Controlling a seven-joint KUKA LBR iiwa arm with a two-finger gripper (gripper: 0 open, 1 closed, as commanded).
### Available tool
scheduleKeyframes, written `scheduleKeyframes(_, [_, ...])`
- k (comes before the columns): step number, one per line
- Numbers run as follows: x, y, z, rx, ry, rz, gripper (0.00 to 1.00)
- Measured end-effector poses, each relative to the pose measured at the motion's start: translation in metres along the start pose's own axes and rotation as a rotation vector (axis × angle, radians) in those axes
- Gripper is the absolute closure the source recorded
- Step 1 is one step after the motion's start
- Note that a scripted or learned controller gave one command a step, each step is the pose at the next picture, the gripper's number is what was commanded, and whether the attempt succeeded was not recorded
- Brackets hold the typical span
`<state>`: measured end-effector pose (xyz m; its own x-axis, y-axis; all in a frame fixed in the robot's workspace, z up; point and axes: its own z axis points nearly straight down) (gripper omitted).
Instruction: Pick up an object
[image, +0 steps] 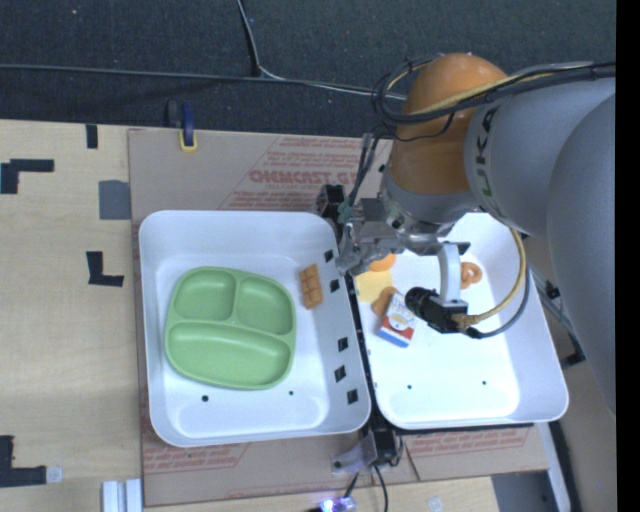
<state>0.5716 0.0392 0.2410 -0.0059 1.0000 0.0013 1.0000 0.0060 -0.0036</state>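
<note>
Since the gripper (352, 252), its spread impossible to tell, hangs near the frame's centre over the right bin (500, 395), it should settle squarely above the yellow piece (372, 287) before closing.

Wooden bench (60, 330) carries cardboard sheet (270, 170) under two white bins (240, 415).

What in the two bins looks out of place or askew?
Little stands out. The small carton lies tilted in the right bin among a few small items under the arm. In the left bin, an orange block sits alone beside the green divided plate.
</note>
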Motion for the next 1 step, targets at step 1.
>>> scheduleKeyframes(1, [0.0491,-0.0200,-0.0006,0.000,0.000,-0.001,1.00])
